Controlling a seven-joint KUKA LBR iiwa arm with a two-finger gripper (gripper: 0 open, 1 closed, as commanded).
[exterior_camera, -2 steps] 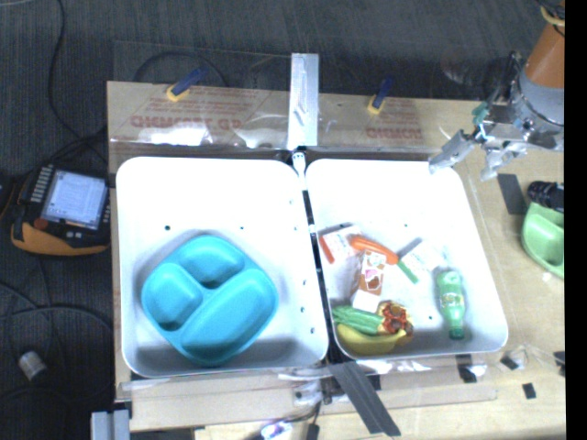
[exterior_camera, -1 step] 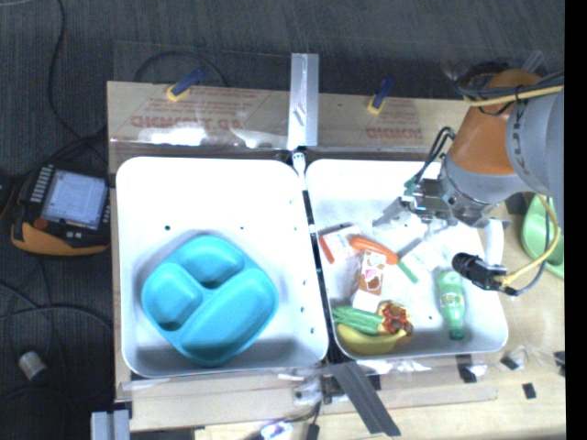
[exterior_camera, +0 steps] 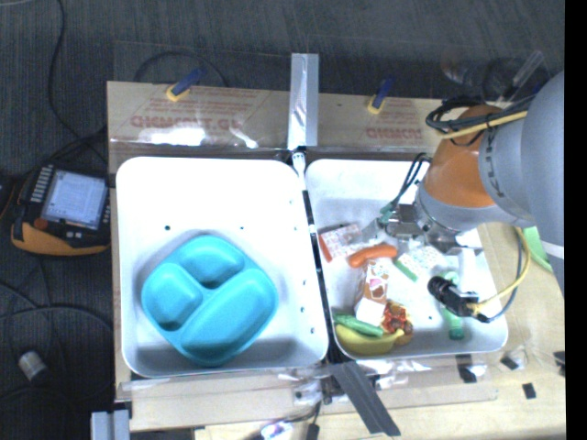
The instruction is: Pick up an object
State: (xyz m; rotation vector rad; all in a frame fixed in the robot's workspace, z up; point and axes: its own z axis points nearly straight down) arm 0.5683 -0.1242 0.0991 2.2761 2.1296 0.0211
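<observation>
The arm (exterior_camera: pixel 514 154) reaches in from the right and hangs over the right bin (exterior_camera: pixel 341 180), with its orange band above the far right part of that bin. The gripper (exterior_camera: pixel 400 216) is low over the bin floor, near the back of the heap of objects. I cannot tell its state, because the wrist covers it from above.

The objects for picking lie together in the front half of the right bin. An orange carrot-like piece (exterior_camera: pixel 371 254) lies just in front of the gripper, and a small red and white packet (exterior_camera: pixel 336 239) is beside it, close to the wall between the bins. Nearer to the front edge there is a yellow banana (exterior_camera: pixel 369 340) with a green piece (exterior_camera: pixel 356 324) touching it, and a white and red packet (exterior_camera: pixel 376 287) between them and the carrot. In the left bin rests a blue divided tray (exterior_camera: pixel 209 297), well apart from the arm.

In my judgement the step in hand is the approach; nothing seems lifted yet. The next move probably calls for a straight descent on the carrot piece, which is nearest, and for closing across its narrow side, because the neighbours lie very close.
</observation>
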